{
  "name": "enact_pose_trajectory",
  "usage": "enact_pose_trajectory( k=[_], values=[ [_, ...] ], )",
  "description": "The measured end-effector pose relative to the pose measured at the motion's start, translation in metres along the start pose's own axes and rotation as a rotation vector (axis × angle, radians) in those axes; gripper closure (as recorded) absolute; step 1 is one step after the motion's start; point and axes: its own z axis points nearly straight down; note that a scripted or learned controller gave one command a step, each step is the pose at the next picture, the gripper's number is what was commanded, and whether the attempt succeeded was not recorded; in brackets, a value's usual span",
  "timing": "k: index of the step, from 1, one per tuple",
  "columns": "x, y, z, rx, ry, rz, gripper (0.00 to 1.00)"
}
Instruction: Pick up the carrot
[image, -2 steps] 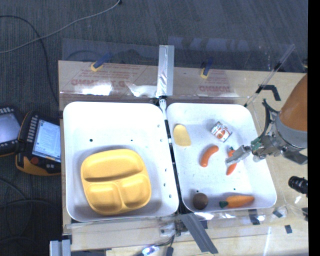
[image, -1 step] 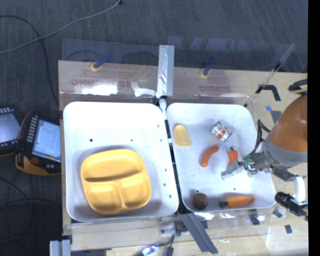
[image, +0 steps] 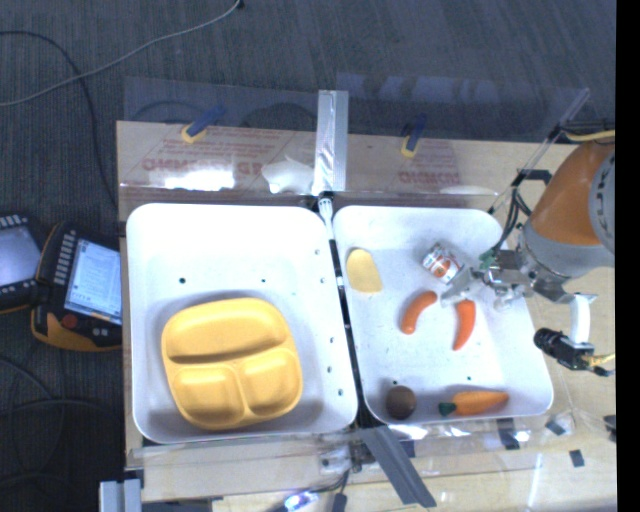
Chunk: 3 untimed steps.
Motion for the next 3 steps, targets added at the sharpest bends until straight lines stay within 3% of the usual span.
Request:
enact_pose_trajectory(
  k=[1,2,3],
  values=[
    [0.0370,-0.0677,0.0353,-0.025,-0.007,0.115,0.00],
    [0.0396,-0.0663,0.0285,-0.021,-0.001,0.111,1.00],
    [0.0396,-0.0665,0.0285,-0.020,-0.001,0.111,0.00]
  ],
)
